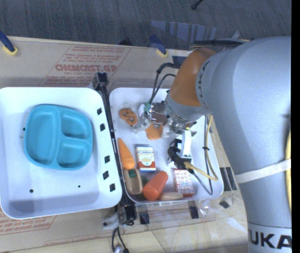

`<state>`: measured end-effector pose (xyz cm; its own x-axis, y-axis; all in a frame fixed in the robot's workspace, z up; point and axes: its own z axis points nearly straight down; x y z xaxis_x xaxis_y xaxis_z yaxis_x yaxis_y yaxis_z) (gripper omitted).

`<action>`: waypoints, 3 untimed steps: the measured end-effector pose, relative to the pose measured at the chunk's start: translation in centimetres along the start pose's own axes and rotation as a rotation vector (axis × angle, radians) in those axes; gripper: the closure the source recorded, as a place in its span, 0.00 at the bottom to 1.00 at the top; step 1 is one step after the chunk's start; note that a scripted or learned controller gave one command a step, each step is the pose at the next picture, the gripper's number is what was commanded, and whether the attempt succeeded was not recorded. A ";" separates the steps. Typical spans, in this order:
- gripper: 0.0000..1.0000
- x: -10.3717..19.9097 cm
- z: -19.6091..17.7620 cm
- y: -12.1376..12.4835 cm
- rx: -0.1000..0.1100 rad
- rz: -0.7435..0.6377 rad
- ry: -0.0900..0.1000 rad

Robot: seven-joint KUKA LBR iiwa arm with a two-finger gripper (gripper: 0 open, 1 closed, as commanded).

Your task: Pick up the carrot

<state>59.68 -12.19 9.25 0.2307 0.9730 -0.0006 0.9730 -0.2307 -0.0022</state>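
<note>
The carrot [126, 154] is seen along the right bin's [213, 186] left wall, its long axis running roughly from eleven to five o'clock. From the gripper [155, 121], it lies toward eight o'clock, apart. Whether anything is grasped cannot be told.

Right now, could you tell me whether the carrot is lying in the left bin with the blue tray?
No, the carrot lies in the right bin along its left wall, while the blue tray sits in the left bin.
</note>
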 end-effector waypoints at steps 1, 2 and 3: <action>1.00 0.0 -1.0 0.0 0.002 -0.005 0.000; 0.00 0.0 -1.0 0.0 0.002 -0.006 -0.001; 1.00 0.1 -1.9 0.0 0.004 -0.009 0.001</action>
<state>59.73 -12.06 11.18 0.2220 0.9751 0.0001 0.9750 -0.2220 -0.0058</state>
